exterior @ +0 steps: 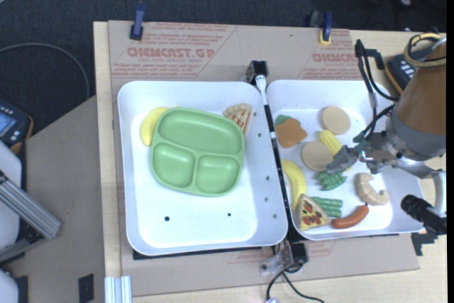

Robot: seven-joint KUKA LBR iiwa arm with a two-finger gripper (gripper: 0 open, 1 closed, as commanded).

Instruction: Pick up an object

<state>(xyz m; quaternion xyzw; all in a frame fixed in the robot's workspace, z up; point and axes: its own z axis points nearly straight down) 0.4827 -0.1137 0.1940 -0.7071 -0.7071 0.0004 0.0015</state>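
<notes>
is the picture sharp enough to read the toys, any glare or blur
Camera view: even, soft light, faint shadows; the green divided plate and pizza slice read clearly; the white bins' rims look bright but not blown out; the gripper is slightly soft, and its finger state is unclear.

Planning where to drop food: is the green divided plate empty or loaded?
Empty: all three compartments of the green divided plate show bare green.

Grey arm (418, 117) reaching in from right, wrist low, gripper (340, 161) pointing left
</notes>
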